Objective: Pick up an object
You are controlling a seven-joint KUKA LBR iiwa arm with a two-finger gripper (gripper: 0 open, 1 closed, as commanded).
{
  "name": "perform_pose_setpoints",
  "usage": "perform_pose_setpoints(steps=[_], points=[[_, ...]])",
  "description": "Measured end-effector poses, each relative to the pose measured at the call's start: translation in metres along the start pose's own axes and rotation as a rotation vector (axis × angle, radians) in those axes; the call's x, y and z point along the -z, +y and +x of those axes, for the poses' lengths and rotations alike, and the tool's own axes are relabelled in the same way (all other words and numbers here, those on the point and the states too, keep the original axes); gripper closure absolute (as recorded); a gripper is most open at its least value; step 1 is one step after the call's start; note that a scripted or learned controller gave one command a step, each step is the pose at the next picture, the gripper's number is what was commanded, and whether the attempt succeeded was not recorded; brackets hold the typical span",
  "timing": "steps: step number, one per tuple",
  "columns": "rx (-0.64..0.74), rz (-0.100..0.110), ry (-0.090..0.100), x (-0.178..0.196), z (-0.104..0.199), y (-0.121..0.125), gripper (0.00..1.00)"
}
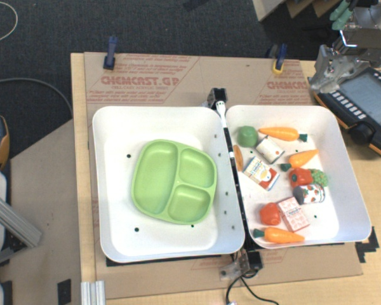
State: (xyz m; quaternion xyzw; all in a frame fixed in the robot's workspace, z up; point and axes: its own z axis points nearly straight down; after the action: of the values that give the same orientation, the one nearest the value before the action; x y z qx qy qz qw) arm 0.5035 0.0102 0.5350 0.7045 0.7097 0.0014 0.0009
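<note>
Grey metal end effector [343, 40], teal fittings

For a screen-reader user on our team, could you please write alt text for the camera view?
Two shallow white bins sit side by side on a bench: the left bin holds a green divided plate, and the right bin holds a jumble of toy food, including three carrots, such as one near the far edge, a tomato and small cartons.

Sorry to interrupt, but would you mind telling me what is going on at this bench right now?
Nothing is being handled at the moment. The right bin holds a heap of toy food, including three carrots, one at the top, small cartons and a tomato. The left bin holds a green divided plate. The pick has not begun: every item lies loose in its bin.
</note>
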Motion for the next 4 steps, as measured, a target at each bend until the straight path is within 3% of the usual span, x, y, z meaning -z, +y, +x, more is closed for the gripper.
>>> perform_pose_setpoints(steps=[1, 2, 3, 4], points=[[0.004, 0.004, 0.001, 0.0, 0.097, -0.02, 1.0], [-0.013, 0.013, -0.003, -0.085, 0.049, -0.025, 1.0], [-0.022, 0.021, -0.003, -0.245, -0.074, -0.027, 1.0], [-0.009, -0.001, -0.001, -0.226, -0.067, -0.023, 1.0]])
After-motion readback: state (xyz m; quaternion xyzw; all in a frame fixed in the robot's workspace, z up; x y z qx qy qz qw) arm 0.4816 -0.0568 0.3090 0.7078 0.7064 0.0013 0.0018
